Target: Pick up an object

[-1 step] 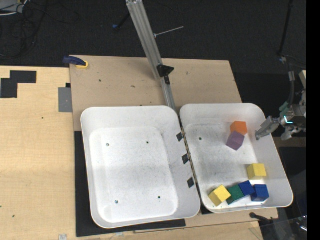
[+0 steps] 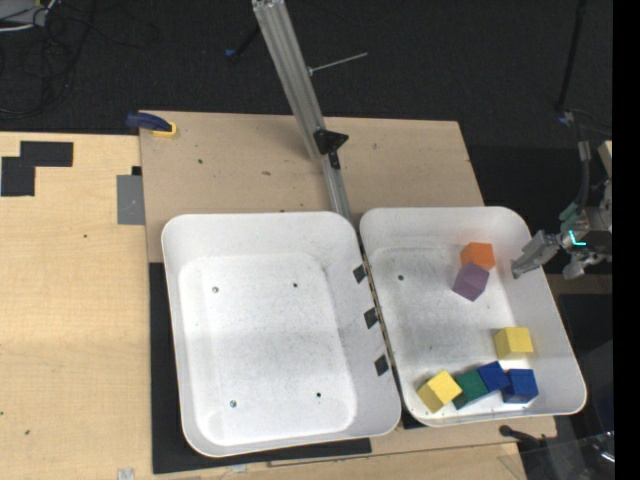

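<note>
At the near edge of the right bin sit a yellow block, a green block and two blue blocks, bunched together. A second yellow block lies just beyond. Farther back, a purple block touches an orange block. The gripper hovers at the bin's right rim; whether its fingers are open or closed cannot be told. The left bin sits beside it on the surface.

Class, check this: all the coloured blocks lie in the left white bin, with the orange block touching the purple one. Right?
Wrong bin. The camera view shows the orange block touching the purple block in the right white bin, along with all the other blocks.
</note>
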{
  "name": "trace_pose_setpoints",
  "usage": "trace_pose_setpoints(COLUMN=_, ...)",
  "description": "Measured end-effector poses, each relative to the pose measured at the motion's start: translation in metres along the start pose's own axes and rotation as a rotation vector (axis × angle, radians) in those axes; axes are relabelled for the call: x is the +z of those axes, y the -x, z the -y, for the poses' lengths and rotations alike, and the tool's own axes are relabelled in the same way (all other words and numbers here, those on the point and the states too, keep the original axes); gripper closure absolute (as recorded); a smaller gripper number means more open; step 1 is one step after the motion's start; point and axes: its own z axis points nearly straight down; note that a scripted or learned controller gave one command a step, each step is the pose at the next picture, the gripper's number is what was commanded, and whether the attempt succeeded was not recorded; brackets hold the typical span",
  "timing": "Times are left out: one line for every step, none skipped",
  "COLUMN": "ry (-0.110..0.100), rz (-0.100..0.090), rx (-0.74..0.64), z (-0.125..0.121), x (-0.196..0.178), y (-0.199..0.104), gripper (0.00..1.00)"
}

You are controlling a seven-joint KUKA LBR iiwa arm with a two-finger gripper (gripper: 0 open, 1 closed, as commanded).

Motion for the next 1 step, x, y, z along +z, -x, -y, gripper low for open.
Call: trace_pose_setpoints(ry=-0.006, rz=-0.002, rx=0.0, z=-0.0073, x=0.0588, y=-0.0064, gripper=0.0)
